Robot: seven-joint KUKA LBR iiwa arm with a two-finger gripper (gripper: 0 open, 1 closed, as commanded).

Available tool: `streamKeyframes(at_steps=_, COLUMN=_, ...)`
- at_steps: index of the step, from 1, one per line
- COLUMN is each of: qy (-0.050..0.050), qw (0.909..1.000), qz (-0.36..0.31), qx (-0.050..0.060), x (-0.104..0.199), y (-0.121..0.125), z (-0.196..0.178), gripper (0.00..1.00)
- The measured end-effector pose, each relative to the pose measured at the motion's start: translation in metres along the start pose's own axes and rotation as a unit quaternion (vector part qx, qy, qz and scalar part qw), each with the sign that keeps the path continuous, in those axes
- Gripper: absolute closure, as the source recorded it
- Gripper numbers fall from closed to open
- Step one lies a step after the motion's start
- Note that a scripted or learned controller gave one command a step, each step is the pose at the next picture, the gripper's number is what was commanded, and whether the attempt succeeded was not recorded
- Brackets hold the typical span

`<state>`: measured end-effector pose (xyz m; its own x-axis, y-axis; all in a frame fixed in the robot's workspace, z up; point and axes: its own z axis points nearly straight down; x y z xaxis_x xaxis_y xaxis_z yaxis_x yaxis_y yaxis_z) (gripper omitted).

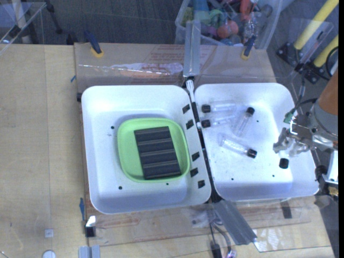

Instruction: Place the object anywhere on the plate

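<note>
A green square plate (pixel 124 155) lies in the left bin (pixel 97 117) with a dark ribbed block (pixel 157 153) resting on it. Several clear vials with black caps lie scattered in the right bin (pixel 269 93): one (pixel 219 108) near the divider, one (pixel 243 120) in the middle, one (pixel 237 146) lower down. A small black-capped piece (pixel 283 163) sits by the right wall. My gripper (pixel 285 145) hangs low over the right bin's right side, just above that piece and to the right of the vials. Nothing shows in its grasp.
A raised divider with black clips (pixel 194 138) separates the bins. A clear tub of colourful toys (pixel 228 9) stands behind the bench. Cables and brackets crowd the bench's right edge (pixel 322 176).
</note>
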<state>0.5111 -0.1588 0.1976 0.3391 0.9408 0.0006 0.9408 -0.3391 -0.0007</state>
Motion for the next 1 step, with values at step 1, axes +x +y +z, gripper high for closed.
streamKeyframes(at_steps=1, qy=0.0, qw=1.0, qz=0.0, qx=0.0, x=-0.0001, y=0.0, z=0.0, gripper=0.0)
